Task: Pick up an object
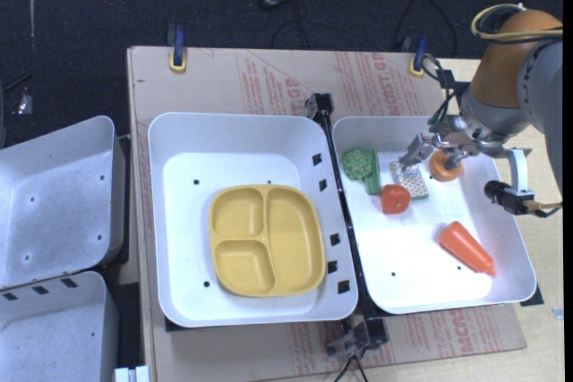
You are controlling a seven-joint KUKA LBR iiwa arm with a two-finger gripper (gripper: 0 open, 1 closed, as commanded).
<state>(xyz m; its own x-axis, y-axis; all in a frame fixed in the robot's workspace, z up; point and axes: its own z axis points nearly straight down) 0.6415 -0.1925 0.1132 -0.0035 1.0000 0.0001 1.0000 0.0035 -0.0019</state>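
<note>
The right bin (421,286) holds a green broccoli-like piece (359,164), a red tomato-like piece (395,199), a small grey speckled piece (414,184), a round orange piece (444,169) and an orange carrot (466,247). My gripper (431,153) hangs over the bin's far right part. It is right at the round orange piece and just above the grey speckled one. Part of the orange piece is hidden by the gripper. Nothing is visibly lifted off the bin floor.
The left bin (179,192) holds a yellow divided plate (267,239). A black divider (336,192) runs between the two bins. The arm's wrist (506,85) reaches in from the right above the bin's far rim. White trays (54,192) lie off the bench at the left.
</note>
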